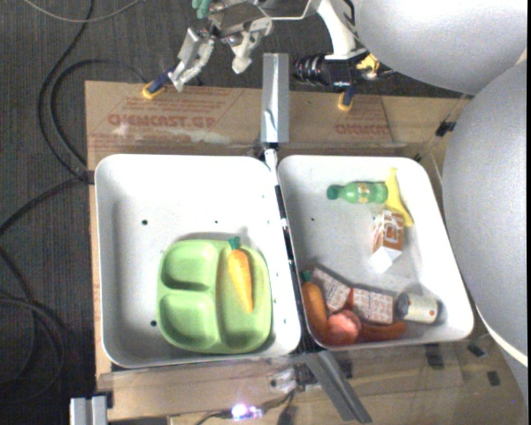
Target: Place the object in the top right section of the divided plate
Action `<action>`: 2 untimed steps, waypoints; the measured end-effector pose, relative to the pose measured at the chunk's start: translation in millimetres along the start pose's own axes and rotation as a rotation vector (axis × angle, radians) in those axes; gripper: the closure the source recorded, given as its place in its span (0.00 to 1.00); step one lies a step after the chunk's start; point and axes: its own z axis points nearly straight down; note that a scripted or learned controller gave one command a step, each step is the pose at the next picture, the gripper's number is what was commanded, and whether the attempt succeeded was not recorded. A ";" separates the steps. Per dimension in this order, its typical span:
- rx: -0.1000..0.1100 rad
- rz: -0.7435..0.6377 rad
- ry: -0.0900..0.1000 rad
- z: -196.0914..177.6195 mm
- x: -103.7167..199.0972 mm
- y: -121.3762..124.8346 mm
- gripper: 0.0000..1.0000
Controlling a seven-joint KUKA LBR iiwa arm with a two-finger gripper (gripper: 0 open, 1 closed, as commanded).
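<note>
We see the toy carrot [239,277] lying in the green divided plate [188,317]. It rests in the long section on the plate's right side, with its green top near the far edge of the plate. The plate sits in the left bin [128,202], close to that bin's near right corner. We think the carrot is already in or close to the right spot, but the section looks like one long strip, so we cannot be sure which part counts as the top right.

The right bin [425,202] holds more toys: a green bottle [357,192] and a yellow banana [396,197] near its far edge, a small brown packet [388,231] in the middle, and a pile of food toys and a small can [418,307] along its near edge.

The gripper [219,53] hangs up past the far edge of the left bin, over the brown board [159,122]. Its fingers [191,58] are spread apart and nothing is between them.

What could go wrong? If the claw comes back down, it could bump the carrot and roll it over the low ridge into another section. It could also push the plate toward the bin wall.
</note>
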 end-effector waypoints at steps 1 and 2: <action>0.000 -0.001 0.000 -0.1 0.4 0.1 0.00; 0.000 -0.001 0.000 -0.1 0.4 0.1 0.00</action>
